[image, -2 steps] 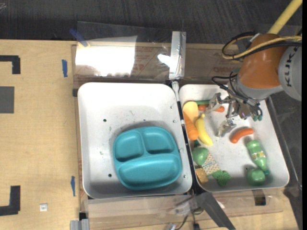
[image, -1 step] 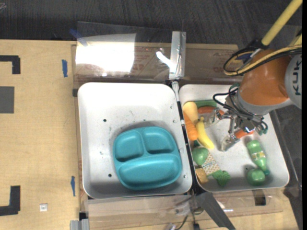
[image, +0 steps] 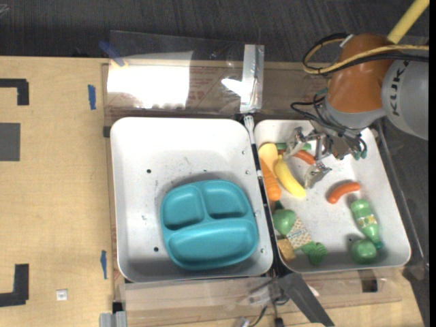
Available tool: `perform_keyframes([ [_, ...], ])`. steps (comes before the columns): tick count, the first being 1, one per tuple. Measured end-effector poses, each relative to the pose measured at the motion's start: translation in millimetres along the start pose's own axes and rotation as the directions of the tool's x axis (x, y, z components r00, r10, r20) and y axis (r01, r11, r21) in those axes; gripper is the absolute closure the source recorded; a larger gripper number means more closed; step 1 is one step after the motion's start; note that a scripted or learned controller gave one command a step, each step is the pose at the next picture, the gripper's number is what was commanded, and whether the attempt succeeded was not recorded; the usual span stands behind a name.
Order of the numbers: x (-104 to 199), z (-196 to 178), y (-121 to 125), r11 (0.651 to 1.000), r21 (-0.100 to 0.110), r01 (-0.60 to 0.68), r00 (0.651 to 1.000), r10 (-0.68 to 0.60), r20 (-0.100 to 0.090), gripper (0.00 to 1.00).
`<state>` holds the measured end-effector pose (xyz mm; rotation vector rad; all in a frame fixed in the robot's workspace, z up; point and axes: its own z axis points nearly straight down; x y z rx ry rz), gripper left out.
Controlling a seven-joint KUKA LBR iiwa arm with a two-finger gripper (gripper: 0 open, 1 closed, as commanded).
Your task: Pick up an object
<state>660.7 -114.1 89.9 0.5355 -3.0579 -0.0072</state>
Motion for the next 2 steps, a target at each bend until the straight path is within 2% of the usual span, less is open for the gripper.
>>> perform_keyframes([
  [1, 36.1, 1.9, 28.5, 0.995, 0.02, 0.096, 0.994, -0.096, 0.044, 0.0],
  [2, 82.3, 3.3, 47.1, 0.994, 0.021, 0.11, 0.993, -0.111, 0.045, 0.0],
])
